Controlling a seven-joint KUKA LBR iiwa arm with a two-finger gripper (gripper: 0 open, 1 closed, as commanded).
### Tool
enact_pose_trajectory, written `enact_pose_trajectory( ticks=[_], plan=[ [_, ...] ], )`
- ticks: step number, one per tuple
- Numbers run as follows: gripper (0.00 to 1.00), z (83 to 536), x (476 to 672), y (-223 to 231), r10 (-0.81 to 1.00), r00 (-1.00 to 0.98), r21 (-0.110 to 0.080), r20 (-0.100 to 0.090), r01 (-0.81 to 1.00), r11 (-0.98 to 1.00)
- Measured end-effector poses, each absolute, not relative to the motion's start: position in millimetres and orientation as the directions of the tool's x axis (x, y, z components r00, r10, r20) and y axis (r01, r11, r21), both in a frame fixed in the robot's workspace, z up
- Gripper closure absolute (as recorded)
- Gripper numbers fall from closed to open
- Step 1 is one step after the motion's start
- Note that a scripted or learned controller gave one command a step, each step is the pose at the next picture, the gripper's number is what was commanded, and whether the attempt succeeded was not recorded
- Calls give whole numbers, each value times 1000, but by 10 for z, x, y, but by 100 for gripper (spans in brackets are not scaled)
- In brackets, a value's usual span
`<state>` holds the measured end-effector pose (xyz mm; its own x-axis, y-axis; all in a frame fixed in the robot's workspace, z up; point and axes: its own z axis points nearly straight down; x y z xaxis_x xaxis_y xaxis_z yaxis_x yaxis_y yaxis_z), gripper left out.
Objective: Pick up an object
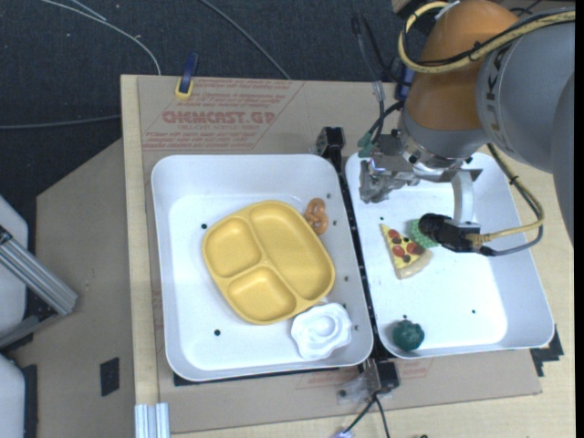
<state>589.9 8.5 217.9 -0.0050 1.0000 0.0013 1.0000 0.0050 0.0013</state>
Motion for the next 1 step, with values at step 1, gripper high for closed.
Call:
enact_pose_trajectory(
  ticks=[1],
  plan=[
    [100, 2232, 5881, 607, 1000, -6, 2, 2, 1000, 6]
  ],
)
